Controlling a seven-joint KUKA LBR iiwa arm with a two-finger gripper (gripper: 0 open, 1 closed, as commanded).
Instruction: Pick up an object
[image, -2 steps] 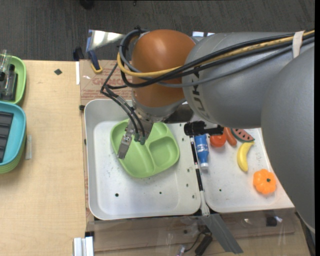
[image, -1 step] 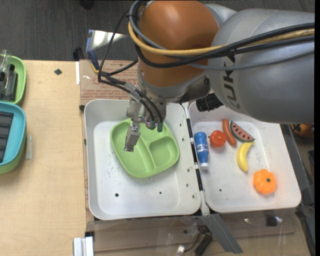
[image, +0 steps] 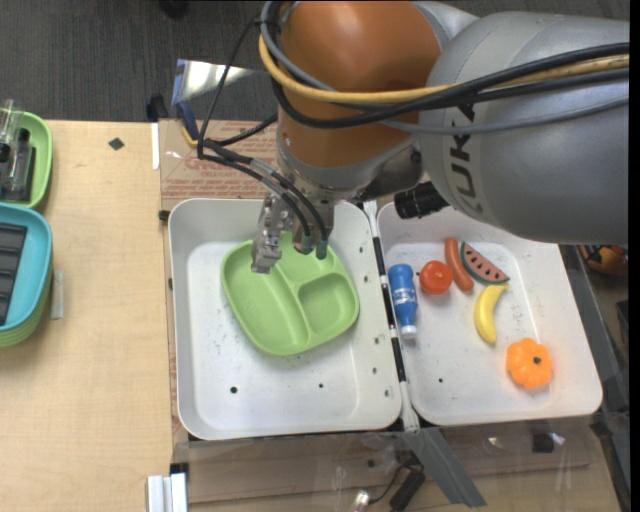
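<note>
Camera view is giving us both white bins from above, and the big grey arm (image: 520, 110) with its orange band (image: 350, 70) is reaching in from the right, hanging over the left bin (image: 200, 400). The jaws (image: 290, 245) are sitting right at the far rim of the green divided plate (image: 290, 298), and they are looking fairly close together. One metal finger is showing over the plate's larger compartment and a darker finger is standing just beside it near the rim, but whether the rim is actually pinched between them I cannot tell from this angle. The plate is lying tilted in the middle of the left bin, its smaller compartment toward the divider between the bins.

Over in the right bin (image: 560, 400), a blue bottle (image: 403, 296) is lying along the left wall, with a red tomato (image: 435, 277) just beside it. A sausage (image: 459, 264) and a watermelon slice (image: 484, 265) are sitting next to each other near the far side, a banana (image: 487, 312) is lying below them, and an orange pumpkin (image: 529, 363) is resting nearer the front. On the wooden bench (image: 90, 400) at far left, green and teal trays (image: 25, 250) are stacked at the edge.
</note>
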